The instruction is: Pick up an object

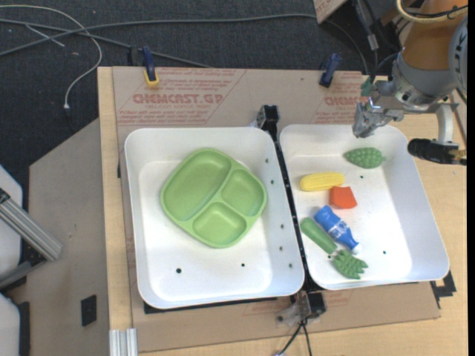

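From my console I see the hand hanging over the far rim of the right bin, near that bin's back edge, with the grey arm and its orange band reaching in from the right. I cannot tell from this angle whether it is apart or together, and I see nothing caught in it.

The things to pick all lie in the right bin. Closest to the hand is a green leaf-shaped piece, just in front of it and slightly to the right, flat on the bin floor and apart from the hand. Further toward me and a little left lies a yellow corn cob, on its side. Just beside the cob, on its near right, sits an orange block. Nearer still is a blue bottle, lying at a slant, and touching it on the left a green stalk-like toy whose leafy end points at the near rim.

The left bin holds a green divided plate, three compartments, lying tilted across the middle. Both bins sit side by side on the cardboard-covered counter, well apart from the cables on the dark floor behind.
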Available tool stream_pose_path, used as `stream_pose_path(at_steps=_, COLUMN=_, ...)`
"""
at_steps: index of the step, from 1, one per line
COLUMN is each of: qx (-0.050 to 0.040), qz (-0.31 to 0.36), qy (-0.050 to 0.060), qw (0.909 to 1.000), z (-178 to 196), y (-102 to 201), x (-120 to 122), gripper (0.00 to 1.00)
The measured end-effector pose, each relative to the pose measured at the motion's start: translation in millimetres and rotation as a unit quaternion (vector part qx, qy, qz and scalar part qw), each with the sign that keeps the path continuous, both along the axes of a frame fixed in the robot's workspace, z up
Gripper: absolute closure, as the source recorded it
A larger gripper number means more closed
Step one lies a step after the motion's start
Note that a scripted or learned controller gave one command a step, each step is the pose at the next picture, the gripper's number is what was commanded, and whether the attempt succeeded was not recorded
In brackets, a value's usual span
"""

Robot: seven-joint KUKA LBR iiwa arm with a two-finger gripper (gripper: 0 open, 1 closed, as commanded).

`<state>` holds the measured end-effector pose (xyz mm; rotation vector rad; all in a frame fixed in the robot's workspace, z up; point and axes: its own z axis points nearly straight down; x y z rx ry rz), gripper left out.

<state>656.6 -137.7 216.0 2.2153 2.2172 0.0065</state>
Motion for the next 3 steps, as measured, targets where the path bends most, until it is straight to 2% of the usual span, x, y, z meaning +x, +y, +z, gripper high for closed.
stream_pose_path(at_steps=1, qx=0.0, qz=0.0, qy=-0.001, qw=1.0, z=64.4, y=-3.7, x=-3.1, gripper=1.0)
stream_pose_path(at_steps=3, qx=0.0022, qz=0.003, qy=0.005, qw=1.0, z=60.7, y=109.0, x=-2.8, gripper=1.0)
